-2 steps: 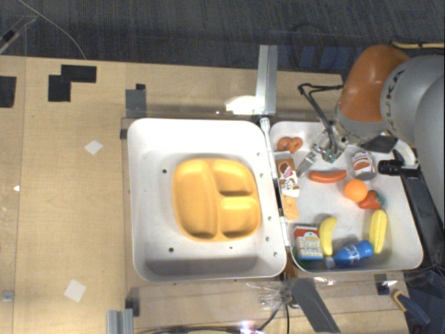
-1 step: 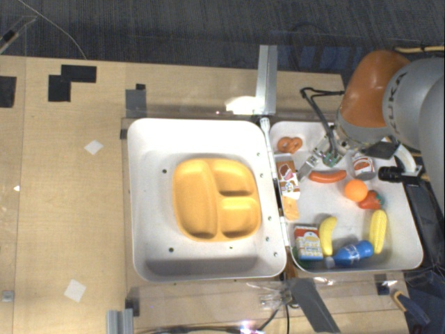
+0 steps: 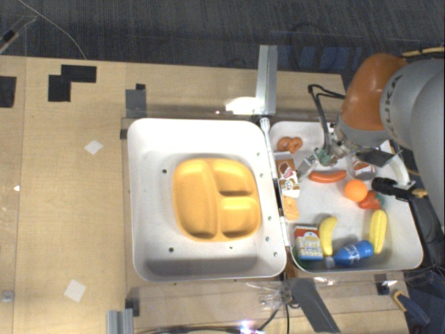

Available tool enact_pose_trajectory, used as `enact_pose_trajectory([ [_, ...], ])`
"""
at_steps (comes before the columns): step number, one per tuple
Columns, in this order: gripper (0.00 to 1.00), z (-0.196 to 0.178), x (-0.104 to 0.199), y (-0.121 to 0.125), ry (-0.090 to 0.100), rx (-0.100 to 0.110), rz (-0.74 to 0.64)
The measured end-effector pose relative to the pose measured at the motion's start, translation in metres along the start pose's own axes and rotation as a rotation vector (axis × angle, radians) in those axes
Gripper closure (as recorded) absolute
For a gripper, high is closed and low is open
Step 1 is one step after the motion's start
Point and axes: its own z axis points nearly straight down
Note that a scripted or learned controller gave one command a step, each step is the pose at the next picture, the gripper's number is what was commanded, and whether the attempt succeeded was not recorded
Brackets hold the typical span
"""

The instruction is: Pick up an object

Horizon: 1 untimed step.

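Observation:
My gripper hangs low over the back of the right bin, just above a red-orange sausage. Nothing shows in its grasp. Close by lie a brown pretzel, a small printed box against the bin's left wall, and an orange ball with a red piece beside it. Toward the front of this bin are a yellow banana, a yellow corn cob, a blue bottle and a small carton.
The left bin holds a yellow divided plate. The grey arm with its orange band reaches in over the right bin's back right corner. A metal post stands behind the gap between the bins.

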Motion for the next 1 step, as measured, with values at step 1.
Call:
enact_pose_trajectory([
  [1, 0.0, 0.0026, -0.0164, 0.0318, 0.013, 0.006, 0.205],
])
